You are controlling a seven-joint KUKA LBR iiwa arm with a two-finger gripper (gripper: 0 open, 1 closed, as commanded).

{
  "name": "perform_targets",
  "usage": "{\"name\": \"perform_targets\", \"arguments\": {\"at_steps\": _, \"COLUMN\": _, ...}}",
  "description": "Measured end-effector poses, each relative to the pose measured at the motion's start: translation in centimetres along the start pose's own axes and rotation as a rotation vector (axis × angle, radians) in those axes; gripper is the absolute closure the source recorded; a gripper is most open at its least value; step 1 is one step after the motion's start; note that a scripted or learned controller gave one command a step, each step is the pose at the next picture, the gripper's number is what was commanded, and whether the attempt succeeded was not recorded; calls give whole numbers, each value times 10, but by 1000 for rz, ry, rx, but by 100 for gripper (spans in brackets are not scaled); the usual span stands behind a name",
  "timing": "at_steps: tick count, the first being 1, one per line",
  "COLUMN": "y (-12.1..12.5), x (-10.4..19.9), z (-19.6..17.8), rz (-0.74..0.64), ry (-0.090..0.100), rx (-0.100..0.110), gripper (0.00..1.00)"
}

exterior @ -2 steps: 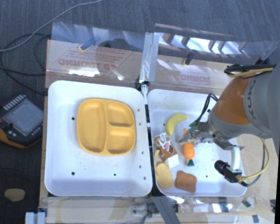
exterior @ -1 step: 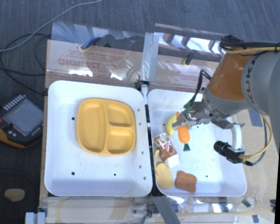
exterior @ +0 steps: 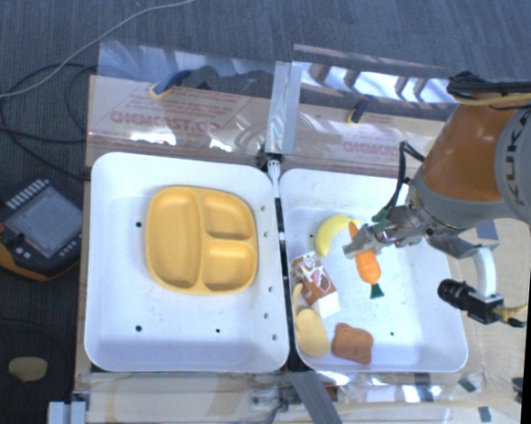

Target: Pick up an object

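My gripper (exterior: pixel 366 242) hangs low in the right bin (exterior: pixel 438 339), directly over the upper end of an orange toy carrot (exterior: pixel 369 266) whose green top points toward the front. The carrot's upper end is hidden under the gripper, so contact is unclear. A yellow banana-like piece (exterior: pixel 332 232) lies just to the gripper's left. Toward the bin's front left lie a small brown-and-white packet (exterior: pixel 315 279), a pale yellow rounded piece (exterior: pixel 310 330) and an orange-brown lump (exterior: pixel 353 343).
The left bin (exterior: pixel 110 331) bears a yellow divided plate (exterior: pixel 201 238). The wall between the bins (exterior: pixel 280 253) runs close to the packet and the banana piece. A handheld pendant (exterior: pixel 26 226) lies on the floor at the far left.
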State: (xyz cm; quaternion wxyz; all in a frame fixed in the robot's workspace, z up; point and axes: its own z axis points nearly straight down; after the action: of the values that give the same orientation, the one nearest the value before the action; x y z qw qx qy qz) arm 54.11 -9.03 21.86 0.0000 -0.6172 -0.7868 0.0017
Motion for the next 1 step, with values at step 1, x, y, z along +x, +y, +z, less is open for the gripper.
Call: {"name": "perform_targets", "arguments": {"at_steps": 1, "y": -20, "x": -88, "z": 60, "rz": 71, "ry": 0, "rx": 0, "gripper": 100}}
